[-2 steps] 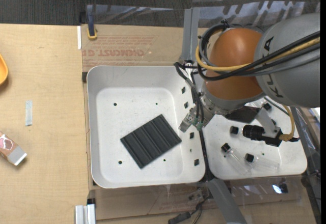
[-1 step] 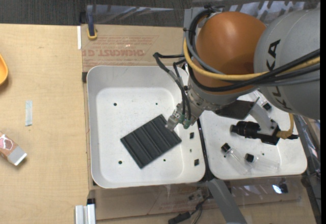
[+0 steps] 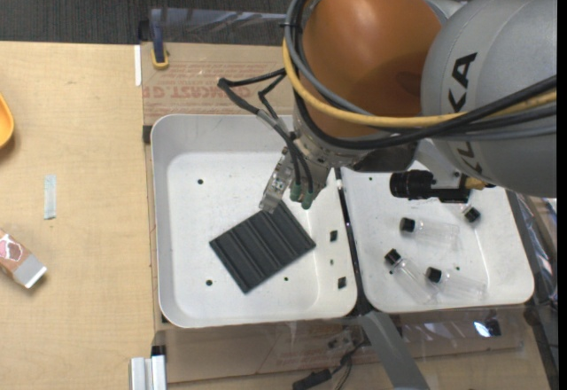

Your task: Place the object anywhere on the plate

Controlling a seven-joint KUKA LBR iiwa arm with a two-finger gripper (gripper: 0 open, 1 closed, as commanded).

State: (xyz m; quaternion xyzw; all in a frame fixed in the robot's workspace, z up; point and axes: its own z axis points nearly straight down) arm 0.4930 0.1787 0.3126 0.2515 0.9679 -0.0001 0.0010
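While the grey arm (image 3: 496,87) with its orange band (image 3: 372,47) reaches in from the right, the tool (image 3: 291,189) hangs over the left bin (image 3: 177,229), near that bin's right half and just below its back wall. Fingers point down and to the left; whether they're open or closed can't be told from this angle, and nothing is visibly between them. A dark ribbed plate (image 3: 262,245) lies flat on the left bin floor, rotated diagonally, directly below and slightly left of the tool, with its upper corner just beside the fingertips; contact is unclear. Several small black pieces (image 3: 408,224) sit scattered in the right bin (image 3: 496,286), well apart from the tool. On the wooden surface (image 3: 71,202) to the left lies a small grey strip (image 3: 50,197).
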